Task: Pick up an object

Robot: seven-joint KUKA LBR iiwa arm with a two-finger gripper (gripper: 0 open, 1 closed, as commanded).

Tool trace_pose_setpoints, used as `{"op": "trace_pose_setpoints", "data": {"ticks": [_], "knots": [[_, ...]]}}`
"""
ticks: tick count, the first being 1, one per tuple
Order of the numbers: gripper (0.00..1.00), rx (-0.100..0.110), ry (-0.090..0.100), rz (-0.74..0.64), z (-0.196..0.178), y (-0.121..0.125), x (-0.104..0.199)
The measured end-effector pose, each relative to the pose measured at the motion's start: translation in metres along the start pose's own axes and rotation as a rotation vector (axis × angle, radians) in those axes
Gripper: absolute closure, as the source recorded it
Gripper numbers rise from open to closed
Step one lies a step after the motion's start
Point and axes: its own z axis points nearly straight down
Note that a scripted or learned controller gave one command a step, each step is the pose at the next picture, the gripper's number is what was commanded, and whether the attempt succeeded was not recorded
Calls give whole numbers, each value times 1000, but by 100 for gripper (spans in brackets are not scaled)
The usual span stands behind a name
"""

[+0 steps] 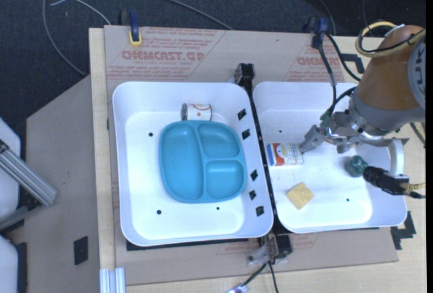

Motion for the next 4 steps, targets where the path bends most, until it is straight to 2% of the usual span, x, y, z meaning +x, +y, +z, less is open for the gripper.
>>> {"op": "trace_pose_setpoints", "data": {"ticks": [1, 2, 3, 4], "knots": [[0, 0, 0, 0, 43, 3, 3], [0, -7, 2, -1, 61, 5, 4], [100, -15, 1, -1, 48, 8, 4], [100, -13, -4, -1, -15, 4, 4]]}}
